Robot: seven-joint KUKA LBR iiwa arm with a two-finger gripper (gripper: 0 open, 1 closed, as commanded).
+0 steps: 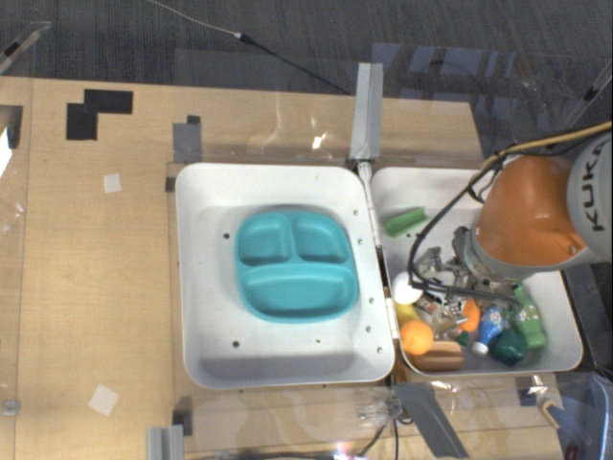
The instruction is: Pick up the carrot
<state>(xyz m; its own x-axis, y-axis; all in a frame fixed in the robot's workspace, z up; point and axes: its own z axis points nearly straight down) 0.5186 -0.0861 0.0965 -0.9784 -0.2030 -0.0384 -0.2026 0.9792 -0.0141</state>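
Gripper (448,305) hangs low over the near end of the right white plastic bin (565,348), its metal wrist hardware and black cables crowding the view, so I cannot tell how it is set. Directly beneath and just beside it sits a small orange tapered carrot (468,314), partly hidden under the tool and wedged among other toys. Slightly nearer the camera lie a round orange fruit (416,337) and a brown bun-shaped piece (440,356); to the tool's side are a blue bottle-like toy (489,329) and a dark green vegetable (510,348). Farther off, a light green bean-shaped piece (405,220) rests alone. Beyond the divider, the left white bin (196,257) holds a teal sectioned plate (292,262). This looks like the descent onto the carrot (nothing visibly grasped yet); next comes a clean closure, then a lift.
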